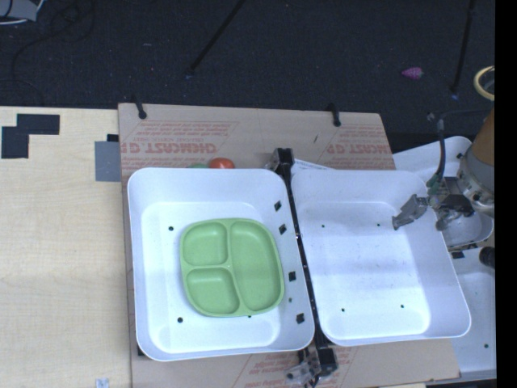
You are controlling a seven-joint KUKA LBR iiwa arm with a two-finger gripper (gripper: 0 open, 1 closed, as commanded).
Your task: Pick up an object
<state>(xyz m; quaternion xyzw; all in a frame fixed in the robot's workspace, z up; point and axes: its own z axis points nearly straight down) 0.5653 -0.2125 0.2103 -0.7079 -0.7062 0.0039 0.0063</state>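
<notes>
Green plastic divided plate (232,266), three compartments, rounded corners: that's your only pickable thing in the bins, and it lies flat in the middle of the left shallow white bin (150,217), slightly rotated, not touching any wall as far as you can see. The right shallow white bin (440,297) sits just beside it, the two meeting along a dark clipped seam down the centre. Your tool (426,210) is at the right bin's upper right rim, hanging over the bin's edge with one dark finger (409,212) sticking out to the left over the bin floor; you can make out a gap between that finger and the darker part behind it, so the tool reads as spread apart, nothing between the fingers. It is well apart from the plate, a full bin across. The grey arm (477,186) comes in from the right with a cable looping up beside it. Both bins rest on a brown cardboard sheet with red reversed lettering (242,140), which lies on the pale wood desk (56,257). Behind the left bin's far wall a small red-orange round object (221,164) peeks out, with a bit of green just beside it; you can't tell what either is.
</notes>
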